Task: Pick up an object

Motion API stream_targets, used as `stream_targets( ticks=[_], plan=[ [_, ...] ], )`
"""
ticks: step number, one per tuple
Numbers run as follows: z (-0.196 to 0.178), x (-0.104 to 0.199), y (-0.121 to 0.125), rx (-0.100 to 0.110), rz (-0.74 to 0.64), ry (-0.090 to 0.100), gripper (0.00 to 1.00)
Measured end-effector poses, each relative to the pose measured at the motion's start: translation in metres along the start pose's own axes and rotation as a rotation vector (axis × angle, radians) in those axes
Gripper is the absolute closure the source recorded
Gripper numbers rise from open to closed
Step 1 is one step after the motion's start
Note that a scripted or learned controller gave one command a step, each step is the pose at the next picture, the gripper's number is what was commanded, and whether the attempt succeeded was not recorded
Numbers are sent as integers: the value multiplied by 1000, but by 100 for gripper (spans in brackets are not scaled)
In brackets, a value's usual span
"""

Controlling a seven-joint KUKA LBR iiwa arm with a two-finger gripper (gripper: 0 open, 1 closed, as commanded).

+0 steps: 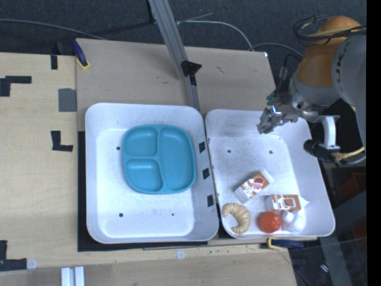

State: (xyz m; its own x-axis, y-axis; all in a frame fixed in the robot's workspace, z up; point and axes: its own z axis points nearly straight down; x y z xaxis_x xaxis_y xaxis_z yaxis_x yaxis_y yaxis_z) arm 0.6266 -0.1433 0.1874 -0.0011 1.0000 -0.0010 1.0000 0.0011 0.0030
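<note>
— Objects for picking are seen in the right bin point(280, 137), gathered toward its near edge: a small carton point(253, 186) with a red and white label, a croissant point(238, 217), a red ball point(270, 222) like a tomato, and a second carton point(287, 203) lying on something white.

— How are they placed against one another?

— The croissant is set in the near left corner. The red ball is found just beside it, touching or almost touching the second carton behind it. The first carton lies tilted, a little apart, nearer the middle of the bin.

— And the gripper?

— The gripper point(266, 124) is seen at the far edge of the right bin, near its back rim, well apart from all four objects. Nothing is seen between its fingers. Whether the jaws are spread or pressed together cannot be told; the tip is small and dark against the bin.

— What is held in the other bin?

— A blue divided plate point(159, 159) with three compartments is laid in the left bin point(101, 177), tilted slightly, toward the far side.
</note>
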Motion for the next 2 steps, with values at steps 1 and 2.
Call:
stream_targets(
  ticks=[1, 2],
  plan=[
    [-62, -4, 5, -3, -1, -1, 100],
    [-108, -4, 6, -2, -1, 0, 100]
  ],
)
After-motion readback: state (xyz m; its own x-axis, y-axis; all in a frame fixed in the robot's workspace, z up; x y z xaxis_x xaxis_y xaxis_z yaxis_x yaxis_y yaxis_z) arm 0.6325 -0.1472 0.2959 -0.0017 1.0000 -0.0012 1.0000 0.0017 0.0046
